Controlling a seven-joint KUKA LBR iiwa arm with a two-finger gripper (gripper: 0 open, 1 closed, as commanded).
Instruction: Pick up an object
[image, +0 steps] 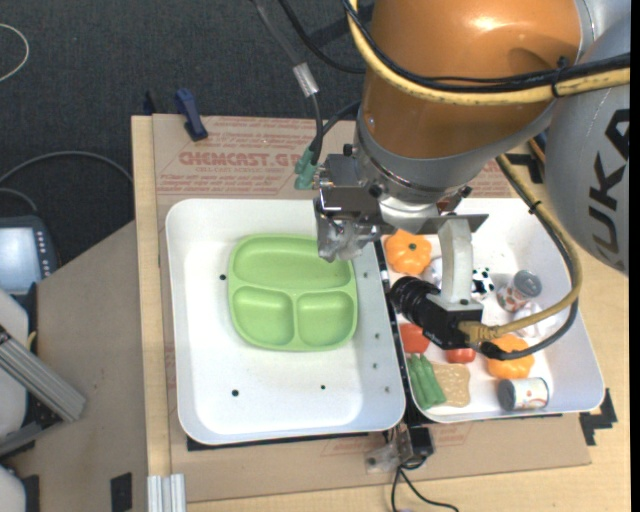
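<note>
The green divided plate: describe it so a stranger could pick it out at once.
Of the two white bins, take the left bin. The green divided plate lies in its upper middle, just under the gripper. It is pale green with three compartments, and far larger than the small toys crowding the right bin.

Left bin (200, 400): green divided plate (293, 303) took centre, bare white floor lay around it at left and bottom. Right bin (575, 345): crowded with small objects; arm (470, 90) overhung upper right.

Red print "CHEMCAST. G" reads across the brown board (240, 155) behind the bins, its end hidden by the arm. Large dark letters "UK" on the grey arm casing (605, 190), cut at the frame edge.
</note>
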